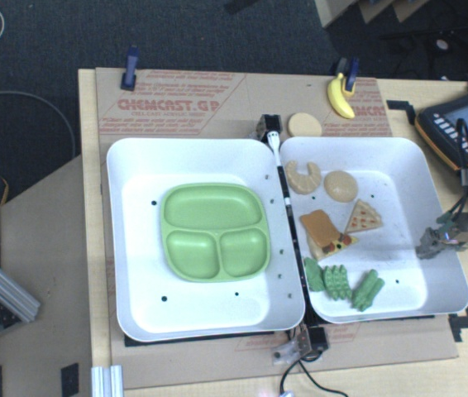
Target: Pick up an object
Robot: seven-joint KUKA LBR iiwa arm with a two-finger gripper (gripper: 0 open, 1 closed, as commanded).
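Observation:
The right white bin [399, 168] holds several toy foods. There is a pale curled piece [304, 176], a round tan cookie [341, 185], a pizza slice [365, 217] and a brown toast piece [322, 231]. Two green vegetable pieces [327, 277] [367, 289] lie near the front wall. My gripper [435, 243] hangs low over the bin's right edge, well to the right of the pizza slice. It looks small and grey, with cables above it. Nothing shows between its tips.
The left white bin [131, 222] holds a green divided plate [215, 231]. Behind the bins on the board lie a banana [341, 98] and a tan disc [304, 125]. Blue clamps [130, 69] grip the board's far edge. A black device [456, 131] sits at far right.

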